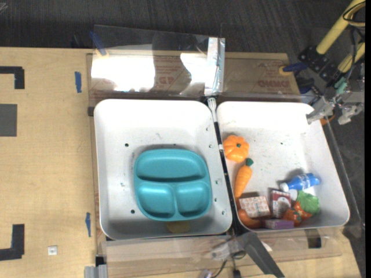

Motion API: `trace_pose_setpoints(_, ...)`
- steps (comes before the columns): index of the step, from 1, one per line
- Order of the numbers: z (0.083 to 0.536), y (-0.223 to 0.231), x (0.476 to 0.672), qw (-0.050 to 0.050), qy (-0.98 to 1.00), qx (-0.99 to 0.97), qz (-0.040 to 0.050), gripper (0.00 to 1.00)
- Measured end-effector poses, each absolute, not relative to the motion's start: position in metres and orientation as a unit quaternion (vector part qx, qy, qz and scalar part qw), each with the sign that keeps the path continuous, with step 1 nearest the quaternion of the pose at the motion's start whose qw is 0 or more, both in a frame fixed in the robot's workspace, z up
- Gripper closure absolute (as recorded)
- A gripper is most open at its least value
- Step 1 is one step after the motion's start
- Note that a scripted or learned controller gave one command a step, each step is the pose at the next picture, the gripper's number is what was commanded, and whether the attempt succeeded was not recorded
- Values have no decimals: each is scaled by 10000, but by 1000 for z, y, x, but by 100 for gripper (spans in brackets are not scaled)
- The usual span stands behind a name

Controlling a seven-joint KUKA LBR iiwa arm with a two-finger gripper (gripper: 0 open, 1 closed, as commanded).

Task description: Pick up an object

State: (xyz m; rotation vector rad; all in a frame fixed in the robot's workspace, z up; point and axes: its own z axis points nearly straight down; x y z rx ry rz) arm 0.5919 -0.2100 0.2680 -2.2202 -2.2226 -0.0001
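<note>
Up by the far right corner of the right bin (278, 126), just over its rim: gripper (331, 110), grey and blurry, with a small spot of orange under it. Open or shut: cannot tell. No toy seen in its hold, and well apart from every toy.

Down in the right bin, 2 toys close to the left wall: a small orange pumpkin (236, 147) with a green stem, and just below it a carrot (243, 177), tip toward the near edge. Packed into the near right corner of the same bin: a blue and white bottle (301, 183) on its side, a green lump (309, 203) just under it, a red toy (293, 214) touching the green one. Beside those, toward the left: a dark red box (280, 200) and a small pale box (255, 204), side by side, with a purple bit (279, 225) against the near wall.

Over in the left bin (116, 120): 1 teal tray (171, 183) with 3 dips, flat, near the middle and close to the near edge.

Behind both bins, along the far edge of the bench (40, 155): a shiny clear sheet (156, 68). On the left part of the bench: some black tape marks (17, 77).
</note>
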Motion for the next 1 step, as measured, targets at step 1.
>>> trace_pose_setpoints(1,153,-155,560,28,-7820,-6232,10,0)
